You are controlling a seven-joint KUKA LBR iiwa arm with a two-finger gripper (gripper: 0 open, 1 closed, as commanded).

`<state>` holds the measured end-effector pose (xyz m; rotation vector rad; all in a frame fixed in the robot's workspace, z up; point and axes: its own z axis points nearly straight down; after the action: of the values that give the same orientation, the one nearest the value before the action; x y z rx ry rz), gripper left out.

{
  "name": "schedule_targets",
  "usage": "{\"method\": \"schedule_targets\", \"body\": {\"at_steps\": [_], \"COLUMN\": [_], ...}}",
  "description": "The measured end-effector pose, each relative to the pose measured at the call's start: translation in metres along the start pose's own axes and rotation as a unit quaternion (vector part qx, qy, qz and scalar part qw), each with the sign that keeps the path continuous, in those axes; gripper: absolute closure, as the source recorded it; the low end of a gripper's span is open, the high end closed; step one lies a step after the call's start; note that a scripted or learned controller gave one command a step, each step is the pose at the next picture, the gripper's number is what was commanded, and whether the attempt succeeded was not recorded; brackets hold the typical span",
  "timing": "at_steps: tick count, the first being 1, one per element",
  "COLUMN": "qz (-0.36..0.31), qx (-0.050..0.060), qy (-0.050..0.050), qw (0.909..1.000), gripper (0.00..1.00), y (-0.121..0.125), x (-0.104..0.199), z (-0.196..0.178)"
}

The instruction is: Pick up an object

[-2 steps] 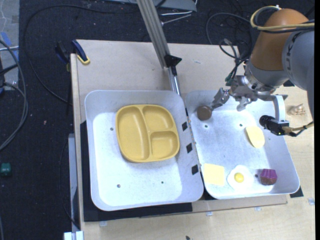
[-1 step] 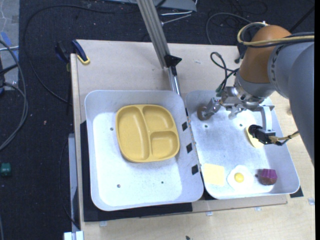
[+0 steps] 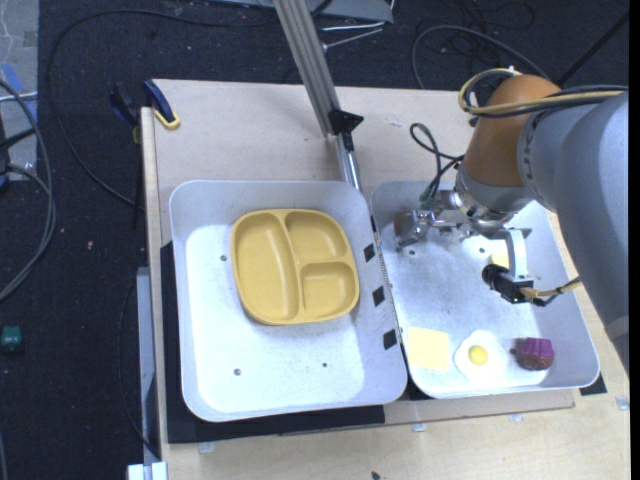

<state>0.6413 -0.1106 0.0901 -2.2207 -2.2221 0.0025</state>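
1. Dark speckled floor (image 3: 80,28) surrounds the bench; black cables (image 3: 60,138) loop across it.
2. Pale wooden bench top (image 3: 250,133), black mat edge beneath the bins.
3. Grey metal pole (image 3: 305,48) slants in from the top.
4. Blue-and-yellow clamp (image 3: 160,105) at the bench's far-left corner.

Hidden and cut-off parts over the right bin

The arm (image 3: 575,168) runs off the picture's right edge and covers the far right corner of the right bin (image 3: 440,298). The gripper (image 3: 412,230) is small and cluttered with cables; its fingers cannot be made out.
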Motion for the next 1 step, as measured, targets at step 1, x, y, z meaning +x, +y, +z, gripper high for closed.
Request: {"method": "schedule_targets", "body": {"at_steps": [1], "qz": [0.0], "qx": [-0.001], "qy": [0.0], "qw": [1.0], "gripper": [1.0], "y": [0.0009], "x": [-0.0002], "z": [-0.013]}}
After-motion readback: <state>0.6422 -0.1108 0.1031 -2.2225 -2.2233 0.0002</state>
